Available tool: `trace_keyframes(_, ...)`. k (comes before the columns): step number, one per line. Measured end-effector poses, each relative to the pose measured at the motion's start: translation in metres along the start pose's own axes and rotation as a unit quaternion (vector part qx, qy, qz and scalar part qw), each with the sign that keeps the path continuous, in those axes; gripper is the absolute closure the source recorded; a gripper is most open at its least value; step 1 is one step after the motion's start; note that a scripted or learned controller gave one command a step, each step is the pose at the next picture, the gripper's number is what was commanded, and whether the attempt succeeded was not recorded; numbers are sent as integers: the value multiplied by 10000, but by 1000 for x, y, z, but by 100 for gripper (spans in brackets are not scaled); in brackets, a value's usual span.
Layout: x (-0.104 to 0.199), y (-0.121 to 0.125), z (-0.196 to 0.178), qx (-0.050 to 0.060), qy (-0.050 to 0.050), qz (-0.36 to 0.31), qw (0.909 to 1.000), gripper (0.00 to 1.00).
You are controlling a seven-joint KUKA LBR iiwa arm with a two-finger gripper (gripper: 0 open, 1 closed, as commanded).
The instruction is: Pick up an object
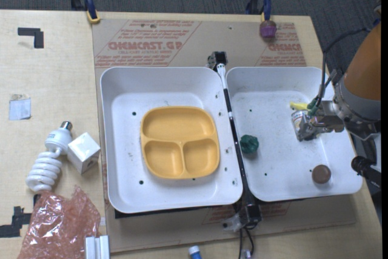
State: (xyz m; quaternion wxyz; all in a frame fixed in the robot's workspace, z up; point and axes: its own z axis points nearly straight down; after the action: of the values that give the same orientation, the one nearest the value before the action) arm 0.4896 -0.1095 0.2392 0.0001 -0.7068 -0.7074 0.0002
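In the right bin [276,188] a small dark green lump [248,144] lies near the left wall. A brown round piece [321,174] rests near the bin's front right corner. My gripper [305,128] hangs low over the right side of this bin, to the right of the green lump and above and left of the brown piece. A small yellow bit [298,106] shows just above the gripper; I cannot tell whether it is a loose object or part of the tool. The left bin [121,130] holds a yellow divided plate [180,141].
The arm's grey and orange body [367,79] covers the right bin's far right edge. On the bench to the left lie a spiral light bulb [48,161], a white cube [83,151] and crumpled pink plastic wrap [57,224]. A purple clamp [268,27] sits at the back.
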Motion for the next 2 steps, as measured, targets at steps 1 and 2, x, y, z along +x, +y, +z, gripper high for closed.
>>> trace_keyframes(1,-19,-12,113,-1,2,12,10000,0)
trace_keyframes(2,2,12,147,-7,0,8,10000,0)
